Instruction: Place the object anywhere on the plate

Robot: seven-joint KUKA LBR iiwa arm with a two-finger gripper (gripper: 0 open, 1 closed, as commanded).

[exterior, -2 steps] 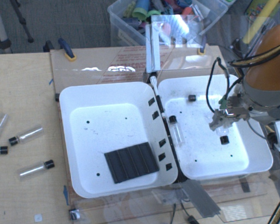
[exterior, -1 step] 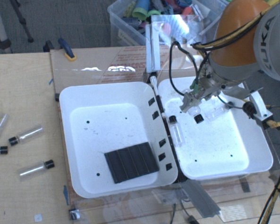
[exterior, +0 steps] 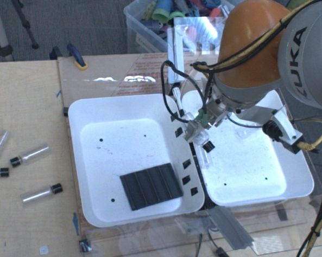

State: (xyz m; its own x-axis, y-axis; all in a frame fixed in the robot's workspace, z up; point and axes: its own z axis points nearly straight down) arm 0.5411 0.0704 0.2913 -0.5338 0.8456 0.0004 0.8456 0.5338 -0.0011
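Observation:
A dark ribbed rectangular plate (exterior: 151, 186) lies flat in the left bin (exterior: 86, 157), toward its near right corner. My gripper (exterior: 199, 136) hangs over the left edge of the right bin (exterior: 295, 182), close to the divider between the bins and apart from the plate. The wrist and cables cover much of the gripper. A pale round shape (exterior: 191, 101) sits just behind the gripper at the right bin's far left corner; I cannot tell what it is. No object shows clearly between the fingers.
Several clear tubes with black caps (exterior: 42, 193) lie on the wooden bench left of the bins. A clear tub of coloured toys (exterior: 159, 14) stands behind them. A blue clamp (exterior: 79, 59) sits at the back left. The grey arm (exterior: 265, 53) overhangs the right bin.

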